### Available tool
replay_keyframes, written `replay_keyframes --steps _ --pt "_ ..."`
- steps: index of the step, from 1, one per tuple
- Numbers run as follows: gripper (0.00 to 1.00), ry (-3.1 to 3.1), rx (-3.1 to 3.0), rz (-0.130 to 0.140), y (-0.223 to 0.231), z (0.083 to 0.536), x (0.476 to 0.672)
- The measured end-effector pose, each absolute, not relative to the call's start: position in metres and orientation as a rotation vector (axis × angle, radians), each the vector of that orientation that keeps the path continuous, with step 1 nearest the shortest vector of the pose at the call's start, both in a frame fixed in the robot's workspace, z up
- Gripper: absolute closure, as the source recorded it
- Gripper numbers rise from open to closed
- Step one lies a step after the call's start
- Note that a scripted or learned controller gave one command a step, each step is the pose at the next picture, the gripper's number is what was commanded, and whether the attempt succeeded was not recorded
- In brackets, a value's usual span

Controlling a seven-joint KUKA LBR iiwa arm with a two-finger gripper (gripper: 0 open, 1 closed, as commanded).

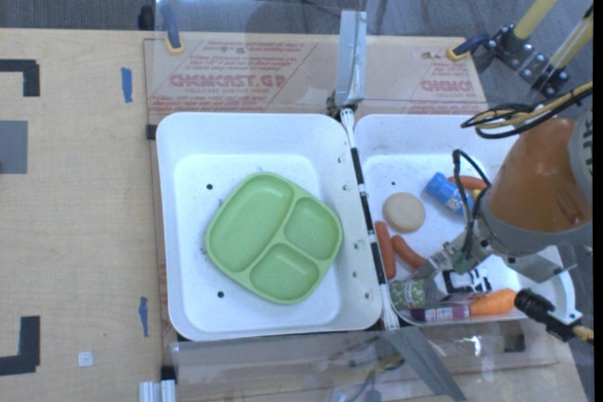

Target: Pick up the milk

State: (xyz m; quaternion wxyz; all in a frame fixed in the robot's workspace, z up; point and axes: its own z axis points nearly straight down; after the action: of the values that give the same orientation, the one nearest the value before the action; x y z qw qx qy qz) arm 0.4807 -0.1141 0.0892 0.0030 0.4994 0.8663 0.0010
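The milk (441,189) is a small blue carton lying in the right bin (415,138), toward its middle right, partly crossed by a black cable. My gripper (455,270) hangs low over the front of that bin, below the orange-banded wrist. It sits nearer the camera than the milk, roughly a carton's length away and not touching it. Under the gripper lie a green-labelled bottle (411,293) and an orange carrot (494,302). Nothing from the bin shows lifted.
A beige egg-shaped item (405,212) lies left of the milk. Two red-orange sausages (409,251) lie in front of it. The left bin (188,202) holds a green divided plate (273,237). A metal divider (350,61) stands at the back between the bins.
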Motion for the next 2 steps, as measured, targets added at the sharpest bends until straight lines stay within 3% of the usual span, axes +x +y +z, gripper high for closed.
replay_keyframes --steps 1,2 --pt "0.0 2.547 1.834 0.001 -0.167 0.244 0.505" --pt "0.0 2.629 1.702 0.007 -0.118 0.088 0.482"
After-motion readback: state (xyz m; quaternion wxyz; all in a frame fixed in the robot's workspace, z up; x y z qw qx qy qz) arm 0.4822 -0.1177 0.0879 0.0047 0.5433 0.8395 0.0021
